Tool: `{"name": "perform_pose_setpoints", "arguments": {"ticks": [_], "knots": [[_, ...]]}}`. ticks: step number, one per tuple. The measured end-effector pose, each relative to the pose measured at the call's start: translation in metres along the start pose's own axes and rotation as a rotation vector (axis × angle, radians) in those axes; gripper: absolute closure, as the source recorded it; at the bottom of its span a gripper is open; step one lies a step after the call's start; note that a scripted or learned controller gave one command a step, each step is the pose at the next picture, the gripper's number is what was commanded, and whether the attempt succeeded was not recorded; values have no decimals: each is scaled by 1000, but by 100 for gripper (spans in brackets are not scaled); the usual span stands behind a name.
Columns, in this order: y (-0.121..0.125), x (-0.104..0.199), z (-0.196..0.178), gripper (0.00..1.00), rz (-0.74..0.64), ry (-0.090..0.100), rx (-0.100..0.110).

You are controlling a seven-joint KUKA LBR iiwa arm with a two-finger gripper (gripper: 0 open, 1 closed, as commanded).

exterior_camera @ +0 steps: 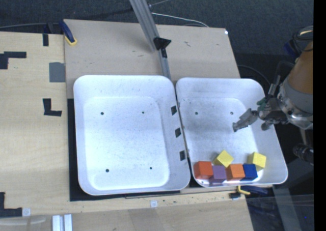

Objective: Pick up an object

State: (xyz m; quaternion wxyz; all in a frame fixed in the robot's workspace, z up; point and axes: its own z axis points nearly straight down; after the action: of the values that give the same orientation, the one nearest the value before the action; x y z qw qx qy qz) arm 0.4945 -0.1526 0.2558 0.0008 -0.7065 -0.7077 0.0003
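Note:
Several small blocks lie along the near edge of the right bin (214, 97): a red-orange block (204, 169), a purple block (219, 173), an orange block (236, 171), a blue block (249, 172), and two yellow blocks (224, 158) (259, 160) just behind them. My gripper (252, 123) hangs over the right side of that bin, well above and behind the blocks. Its fingers are spread open with nothing between them. The grey arm with its orange band enters from the right edge.
The left bin (86, 123) sits beside the right one, and the two rims meet in the middle. A slanted metal rail (145, 16) crosses the bench behind the bins. Dark tape marks dot the wooden bench at left.

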Motion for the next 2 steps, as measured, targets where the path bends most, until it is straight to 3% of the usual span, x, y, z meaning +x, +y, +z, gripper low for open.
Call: {"name": "perform_pose_setpoints", "arguments": {"ticks": [1, 2], "knots": [[16, 43, 168, 0, 0, 0, 3], [6, 53, 63, 0, -1, -1, -7]]}}
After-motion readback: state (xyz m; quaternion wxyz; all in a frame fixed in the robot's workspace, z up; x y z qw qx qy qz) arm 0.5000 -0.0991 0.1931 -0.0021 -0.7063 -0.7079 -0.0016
